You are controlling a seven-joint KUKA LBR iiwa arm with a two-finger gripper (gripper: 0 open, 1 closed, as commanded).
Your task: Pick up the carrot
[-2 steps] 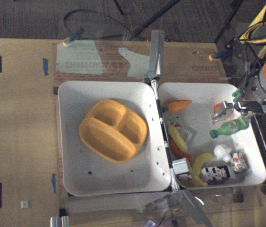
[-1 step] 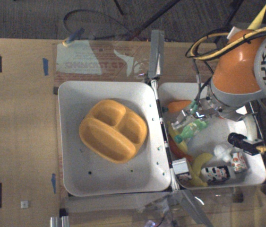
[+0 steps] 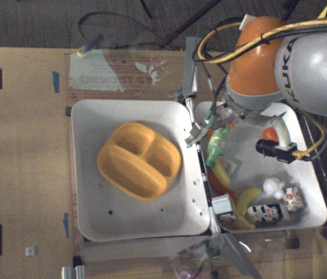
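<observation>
An orange-red rounded piece (image 3: 270, 133), which looks like the carrot, lies in the right bin (image 3: 311, 182) near its far right side. A white part and a black fitting on the arm partly cover it. My gripper (image 3: 207, 127) hangs below the orange wrist band at the right bin's far left corner, close to the wall between the bins. It sits just over the top of a green bottle (image 3: 216, 147) and well to the left of the carrot-like piece. A smaller orange-red bit (image 3: 214, 135) shows beside the bottle's top; what it is cannot be made out.
The left bin (image 3: 87, 202) holds a yellow divided plate (image 3: 139, 160). In the right bin lie a red long item (image 3: 216, 183), a yellow piece (image 3: 223, 176), a banana (image 3: 245, 205), a small carton (image 3: 265, 213), a white lump (image 3: 272, 186) and a red-and-white pack (image 3: 293, 199). Yellow cables loop around the arm.
</observation>
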